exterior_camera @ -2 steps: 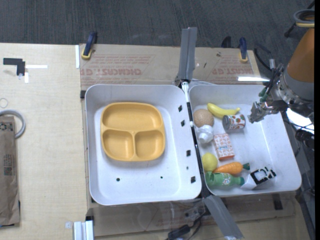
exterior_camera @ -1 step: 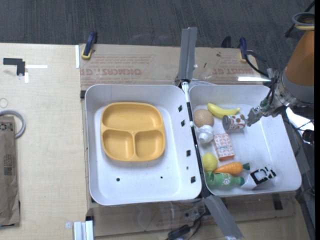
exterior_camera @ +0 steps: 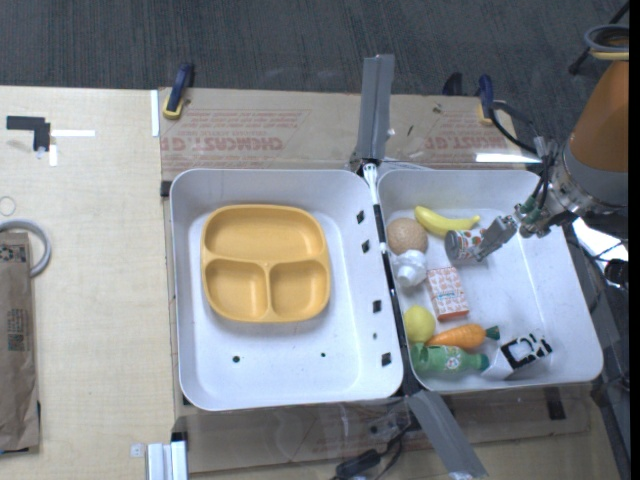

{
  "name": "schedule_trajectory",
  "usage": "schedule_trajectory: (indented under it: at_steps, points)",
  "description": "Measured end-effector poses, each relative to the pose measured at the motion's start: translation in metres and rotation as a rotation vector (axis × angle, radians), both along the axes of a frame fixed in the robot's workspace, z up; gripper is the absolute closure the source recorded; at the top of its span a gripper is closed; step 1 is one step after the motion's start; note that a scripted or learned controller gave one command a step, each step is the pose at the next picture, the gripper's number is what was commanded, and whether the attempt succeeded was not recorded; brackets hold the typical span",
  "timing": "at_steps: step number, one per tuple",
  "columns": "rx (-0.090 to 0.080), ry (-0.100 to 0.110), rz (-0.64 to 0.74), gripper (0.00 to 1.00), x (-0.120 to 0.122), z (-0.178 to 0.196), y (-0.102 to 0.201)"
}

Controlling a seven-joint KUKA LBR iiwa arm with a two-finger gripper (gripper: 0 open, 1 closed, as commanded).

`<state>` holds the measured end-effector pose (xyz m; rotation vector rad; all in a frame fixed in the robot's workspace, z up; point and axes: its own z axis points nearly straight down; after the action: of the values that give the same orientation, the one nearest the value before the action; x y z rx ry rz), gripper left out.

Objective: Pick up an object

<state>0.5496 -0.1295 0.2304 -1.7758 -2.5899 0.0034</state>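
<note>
Where arm leaves frame, cut off | fingers grip: unclear | can touching, blurred

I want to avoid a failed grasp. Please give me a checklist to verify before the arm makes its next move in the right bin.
1. Gripper is over the right bin: ok.
2. A thing sits near the gripper, the grey can: ok.
3. Can is seen between the fingers: cannot tell.
4. Neighbours leave room: not ok, the banana lies right beside the can.
5. Yellow plate in the left bin is away from the arm: ok.
6. Carrot and red carton are apart from the gripper: ok.
</note>
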Motion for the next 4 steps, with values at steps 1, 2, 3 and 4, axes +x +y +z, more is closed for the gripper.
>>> schedule_trajectory:
  at_steps: [1, 2, 3, 4]
  points:
    - [0.001, -0.001, 0.225, 0.00, -0.052, -0.078, 0.026]
    - [0.000, -0.002, 0.167, 0.00, 0.002, -0.139, 0.022]
    - [-0.001, -0.003, 0.164, 1.00, 0.003, -0.131, 0.021]
    - [-0.001, -0.003, 0.164, 0.00, 0.003, -0.131, 0.021]
